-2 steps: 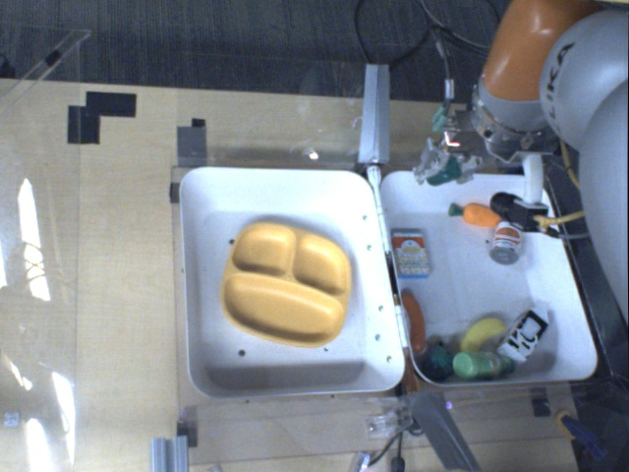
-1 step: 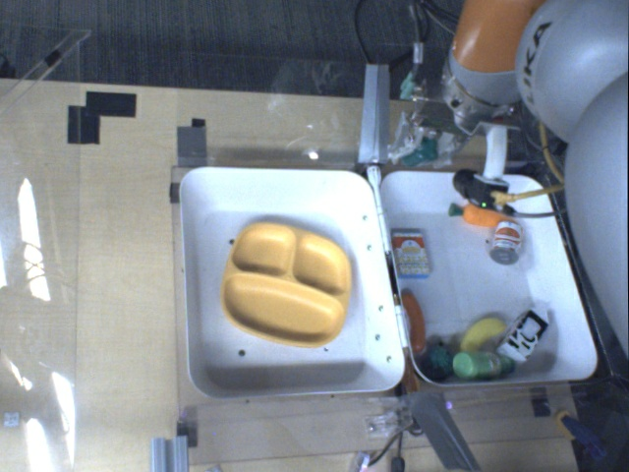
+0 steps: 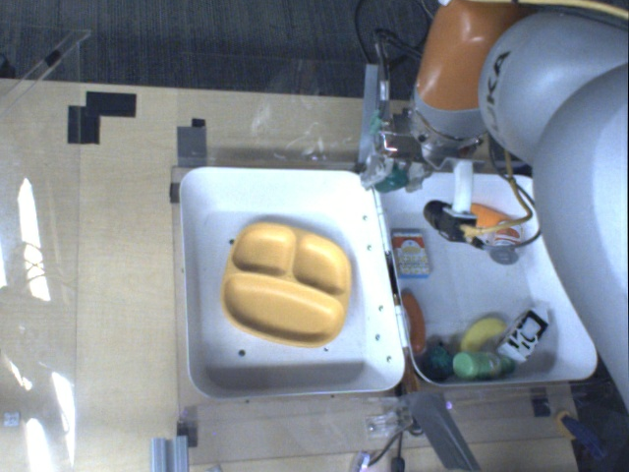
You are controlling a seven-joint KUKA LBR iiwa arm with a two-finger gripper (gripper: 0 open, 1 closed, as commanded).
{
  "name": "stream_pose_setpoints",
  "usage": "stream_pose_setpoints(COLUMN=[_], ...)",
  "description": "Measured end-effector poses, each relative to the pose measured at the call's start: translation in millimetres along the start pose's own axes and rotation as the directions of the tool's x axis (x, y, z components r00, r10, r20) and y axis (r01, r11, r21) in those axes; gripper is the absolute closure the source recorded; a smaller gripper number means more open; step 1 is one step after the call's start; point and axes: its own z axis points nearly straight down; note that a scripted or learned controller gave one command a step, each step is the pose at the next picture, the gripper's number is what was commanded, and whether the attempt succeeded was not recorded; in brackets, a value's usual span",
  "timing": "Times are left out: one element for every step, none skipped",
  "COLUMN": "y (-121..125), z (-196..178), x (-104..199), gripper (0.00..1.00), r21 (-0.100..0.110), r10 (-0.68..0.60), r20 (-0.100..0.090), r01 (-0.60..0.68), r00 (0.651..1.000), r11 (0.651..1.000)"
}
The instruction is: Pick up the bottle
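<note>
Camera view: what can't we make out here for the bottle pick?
- Gripper: too small and cluttered to read its fingers, or anything between them.
- Right bin: far and right parts covered by the arm.
- Green item in the near corner pile: too blurred to confirm as the bottle.

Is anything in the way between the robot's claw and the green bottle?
Nothing lies on top of the green bottle, but it is crowded: a yellow fruit and a black-and-white box sit beside it. The gripper hangs far from it.

The grey arm (image 3: 550, 77) bears partial dark lettering, seemingly "KA".
</note>
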Motion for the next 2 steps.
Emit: stream_pose_setpoints(y=[-26, -72], z=[-43, -83], x=[-39, -18], gripper=[1.00, 1.00], r21=[-0.001, -0.003], r10=[-0.131, -0.123], r20=[0.001, 0.000], r01=[0.131, 0.123], r00=[0.991, 0.992], r11=[0.991, 0.992])
